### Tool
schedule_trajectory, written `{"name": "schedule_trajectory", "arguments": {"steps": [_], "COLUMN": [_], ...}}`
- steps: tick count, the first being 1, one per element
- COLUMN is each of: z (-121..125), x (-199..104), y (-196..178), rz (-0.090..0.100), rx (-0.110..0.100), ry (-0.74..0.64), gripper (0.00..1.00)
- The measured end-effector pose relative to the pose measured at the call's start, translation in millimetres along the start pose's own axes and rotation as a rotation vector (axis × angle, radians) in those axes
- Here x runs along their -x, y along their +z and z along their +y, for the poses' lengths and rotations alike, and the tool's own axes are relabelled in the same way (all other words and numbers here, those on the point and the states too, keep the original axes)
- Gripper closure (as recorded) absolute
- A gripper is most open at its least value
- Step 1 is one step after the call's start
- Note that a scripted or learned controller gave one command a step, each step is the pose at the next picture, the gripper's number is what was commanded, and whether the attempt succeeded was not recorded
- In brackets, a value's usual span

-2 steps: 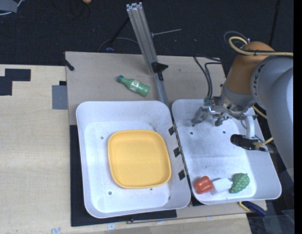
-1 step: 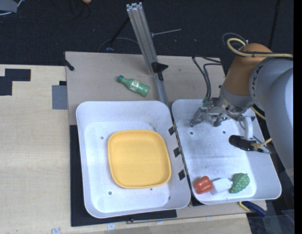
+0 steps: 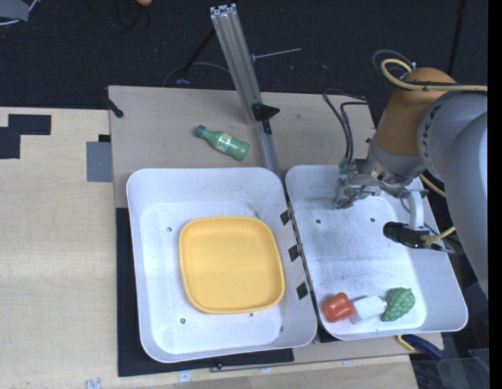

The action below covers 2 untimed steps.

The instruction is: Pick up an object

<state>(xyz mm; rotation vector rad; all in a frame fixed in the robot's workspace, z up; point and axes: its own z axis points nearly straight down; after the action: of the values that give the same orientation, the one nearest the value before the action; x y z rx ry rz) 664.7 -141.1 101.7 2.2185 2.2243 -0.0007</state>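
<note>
Toys are lying at the lower right of the right bin: red pepper, white block, green piece, seeming light and rigid. The end effector is hovering above; its state cannot be told.

Both white bins, the left bin and the right bin, appear as matt plastic; the right bin's floor below the gripper looks speckled and scuffed. The yellow plate is smooth plastic with a dull sheen. The bench looks like matt board, the post like ribbed bare metal.
</note>
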Motion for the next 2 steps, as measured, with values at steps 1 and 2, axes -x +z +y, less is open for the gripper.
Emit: {"name": "schedule_trajectory", "arguments": {"steps": [1, 2], "z": [-1.7, -1.2], "x": [-8.5, -8.8], "y": [-48.6, -90.7], "rz": [0.0, 0.0], "rx": [0.004, 0.003], "ry": [0.003, 0.003], "gripper": [1.0, 1.0]}}
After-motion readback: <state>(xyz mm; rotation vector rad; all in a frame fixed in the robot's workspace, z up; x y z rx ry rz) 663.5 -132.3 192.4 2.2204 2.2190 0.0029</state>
